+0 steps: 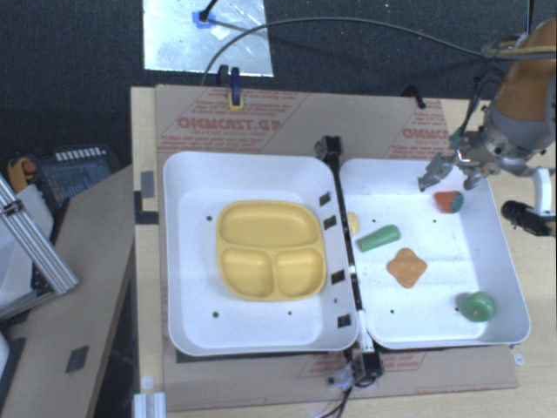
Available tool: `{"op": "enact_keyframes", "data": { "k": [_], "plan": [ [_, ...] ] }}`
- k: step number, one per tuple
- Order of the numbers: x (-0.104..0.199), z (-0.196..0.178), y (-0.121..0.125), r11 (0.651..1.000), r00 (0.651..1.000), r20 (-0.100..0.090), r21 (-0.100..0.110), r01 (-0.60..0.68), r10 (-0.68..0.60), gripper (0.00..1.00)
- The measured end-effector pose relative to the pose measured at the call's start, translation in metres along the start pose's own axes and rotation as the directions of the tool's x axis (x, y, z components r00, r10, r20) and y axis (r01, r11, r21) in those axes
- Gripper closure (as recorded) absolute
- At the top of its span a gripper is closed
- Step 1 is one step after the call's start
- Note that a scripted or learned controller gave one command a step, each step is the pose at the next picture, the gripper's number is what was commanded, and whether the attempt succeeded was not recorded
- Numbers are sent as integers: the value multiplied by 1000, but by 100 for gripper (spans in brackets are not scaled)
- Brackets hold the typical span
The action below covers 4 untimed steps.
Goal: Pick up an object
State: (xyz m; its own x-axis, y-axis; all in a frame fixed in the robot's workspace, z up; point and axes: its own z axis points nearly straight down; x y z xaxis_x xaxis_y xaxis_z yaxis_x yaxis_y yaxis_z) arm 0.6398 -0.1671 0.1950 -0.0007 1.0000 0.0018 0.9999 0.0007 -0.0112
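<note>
In the right bin [500, 268] lie a small red-orange object with a green end [449, 201], a green cylinder [379, 237], an orange flat cookie-like piece [406, 267] and a round green object [477, 306]. A small yellow thing [352, 224] peeks out at the bin's left wall. My gripper [452, 174] hangs at the bin's far right corner, just above the red-orange object. Its fingers [432, 177] are spread open, with nothing between them.
The left bin [187, 233] holds a yellow divided plate [270, 249]. A black clamp bar [339, 242] runs between the two bins. Cables cross above the bench at the back. Grey equipment stands off the bench to the left [35, 233].
</note>
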Motion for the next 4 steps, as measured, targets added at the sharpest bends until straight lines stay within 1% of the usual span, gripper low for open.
{"op": "enact_keyframes", "data": {
  "k": [1,2,3,4],
  "plan": [
    [0,-8,3,1000,1000,2,-13,3,-3,0],
    [6,52,1,1000,1000,2,-10,3,-3,0],
    [6,104,2,1000,1000,2,-10,3,-3,0],
    [6,90,4,1000,1000,4,-17,5,-5,100]
  ]
}}
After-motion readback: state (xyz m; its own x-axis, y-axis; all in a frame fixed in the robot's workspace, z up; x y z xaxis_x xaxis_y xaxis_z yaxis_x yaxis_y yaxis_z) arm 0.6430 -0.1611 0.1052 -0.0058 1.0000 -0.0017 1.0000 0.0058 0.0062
